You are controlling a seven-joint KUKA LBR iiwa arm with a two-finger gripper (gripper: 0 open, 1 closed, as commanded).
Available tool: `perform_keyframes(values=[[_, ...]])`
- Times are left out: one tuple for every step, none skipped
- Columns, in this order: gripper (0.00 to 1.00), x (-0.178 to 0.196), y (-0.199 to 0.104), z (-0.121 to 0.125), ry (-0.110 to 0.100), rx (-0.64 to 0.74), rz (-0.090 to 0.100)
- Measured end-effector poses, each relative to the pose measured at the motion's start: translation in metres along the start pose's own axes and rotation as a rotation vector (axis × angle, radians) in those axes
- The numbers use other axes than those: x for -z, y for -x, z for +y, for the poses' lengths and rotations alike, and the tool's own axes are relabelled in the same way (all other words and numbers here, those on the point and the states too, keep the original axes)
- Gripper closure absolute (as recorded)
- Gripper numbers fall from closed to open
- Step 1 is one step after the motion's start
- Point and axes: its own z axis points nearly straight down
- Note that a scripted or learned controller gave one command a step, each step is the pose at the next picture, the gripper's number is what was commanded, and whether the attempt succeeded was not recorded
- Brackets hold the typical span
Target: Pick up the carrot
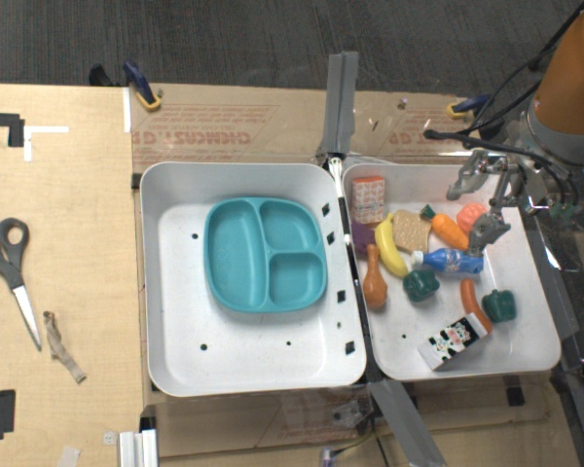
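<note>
Two shallow white bins sit side by side on a bench, seen from above at a slant: the left bin (165, 290) holds a teal divided plate (267, 254), and the right bin (526, 343) holds a heap of toy food. In that heap an orange carrot (448, 231) lies beside a slice of bread (409, 232), with a yellow banana (389, 249), a blue bottle (452, 260) and a small milk carton (452, 342) nearby. The grey arm's gripper (491, 224) hangs over the right bin just right of the carrot, and scissors (12, 270) lie on the bench far left.
</note>
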Motion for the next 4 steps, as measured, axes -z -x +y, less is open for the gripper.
perform_keyframes(values=[[0.0, -0.169, 0.025, -0.053, 0.0, 0.203, -0.002], [0.0, -0.169, 0.052, -0.085, 0.0, 0.309, -0.003], [0.0, -0.169, 0.053, -0.082, 0.001, 0.172, -0.003], [1.0, -0.158, 0.055, -0.082, 0.0, 0.173, -0.01]])
